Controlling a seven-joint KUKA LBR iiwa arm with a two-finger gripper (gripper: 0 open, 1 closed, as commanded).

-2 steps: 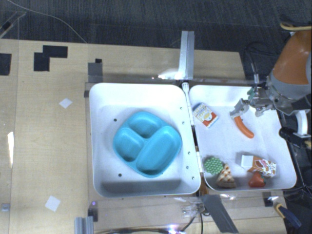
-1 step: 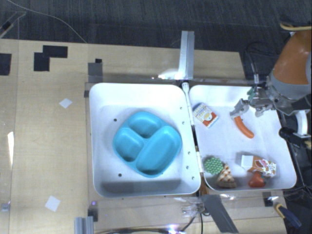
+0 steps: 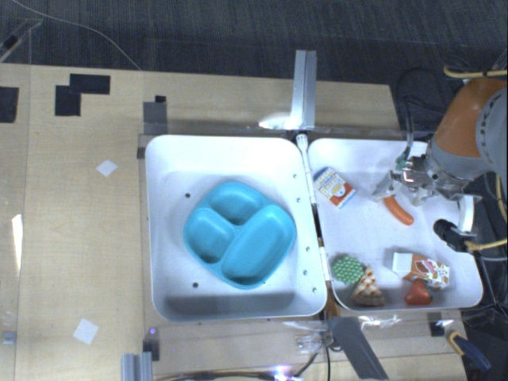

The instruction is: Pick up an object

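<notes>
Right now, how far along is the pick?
Done: the arm has reached into the right bin, with the gripper just above the orange sausage-shaped toy.
In hand: nothing visibly held; the toy lies on the bin floor.
Left: grasp and lift. The small carton, green round piece and blue divided tray in the left bin look untouched.

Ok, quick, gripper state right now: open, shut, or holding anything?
Gripper: cannot be told from this view. It sits in the right bin, just above the orange sausage-shaped item; nothing visibly held.
</notes>
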